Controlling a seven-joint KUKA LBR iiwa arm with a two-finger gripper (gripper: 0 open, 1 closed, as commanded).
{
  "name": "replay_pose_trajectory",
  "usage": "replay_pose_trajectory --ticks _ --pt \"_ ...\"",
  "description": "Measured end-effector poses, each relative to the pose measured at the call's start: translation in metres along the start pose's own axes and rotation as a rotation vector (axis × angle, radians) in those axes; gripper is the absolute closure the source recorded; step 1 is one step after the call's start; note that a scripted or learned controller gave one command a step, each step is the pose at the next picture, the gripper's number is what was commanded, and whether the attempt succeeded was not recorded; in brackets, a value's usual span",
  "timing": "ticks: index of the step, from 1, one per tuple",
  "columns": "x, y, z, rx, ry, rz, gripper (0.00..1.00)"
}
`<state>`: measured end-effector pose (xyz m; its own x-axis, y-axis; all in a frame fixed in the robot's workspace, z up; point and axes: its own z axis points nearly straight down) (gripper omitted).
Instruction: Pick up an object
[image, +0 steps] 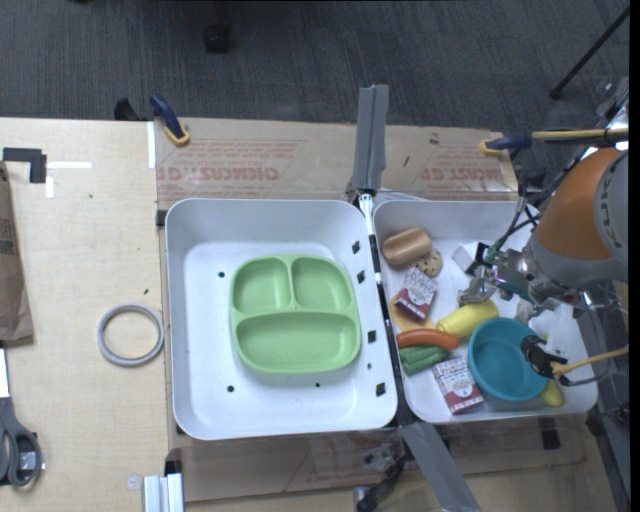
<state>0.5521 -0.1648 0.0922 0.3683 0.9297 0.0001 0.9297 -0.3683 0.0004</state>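
Jaws (478, 288) are down in the right bin (440, 212), too cluttered there to tell how far open they are or if they've got anything. Yellow banana toy (466, 319) sits just below them, touching the blue bowl (502, 362). Probably light, hard, slick plastic, so I'd pinch across its fat middle, not the tapered ends.

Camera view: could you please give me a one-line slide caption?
Arm reaching over the right bin of toy food; green plate in the left bin.
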Motion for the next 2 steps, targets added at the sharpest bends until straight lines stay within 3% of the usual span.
replay_pose_trajectory --ticks 1,2 --pt "-0.0026 -0.0536 -0.0145 -0.067 0.002 -0.258 0.00" --pt "-0.0033 -0.0578 -0.0208 -0.045 0.005 -0.254 1.00"
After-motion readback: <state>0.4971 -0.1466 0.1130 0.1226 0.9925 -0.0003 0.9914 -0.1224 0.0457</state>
